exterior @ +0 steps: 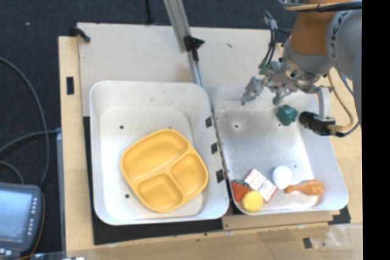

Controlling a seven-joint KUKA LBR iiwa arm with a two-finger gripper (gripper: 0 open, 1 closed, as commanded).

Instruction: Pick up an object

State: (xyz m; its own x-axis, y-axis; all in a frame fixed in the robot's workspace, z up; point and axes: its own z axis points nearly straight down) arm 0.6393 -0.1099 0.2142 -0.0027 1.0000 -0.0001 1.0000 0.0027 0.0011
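While arm hangs over right bin (317, 155) far end, tool (268, 91) hovers with fingers apart, gripping nothing. Green object (286, 113) lies just beside tool, on bin floor. White ball (282, 176), yellow ball (253, 201), patterned block (260, 184), orange toy (304, 187) cluster at near end. Yellow tray (163, 168) sits in left bin (109, 131). Step, by judgement: approach; next move calls for descent onto green object, then closing. No legible writing.

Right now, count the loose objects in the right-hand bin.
6: green object near the far right side; red piece, white-and-red block, yellow ball, white ball and orange piece clustered along the near edge. Others may be hidden.
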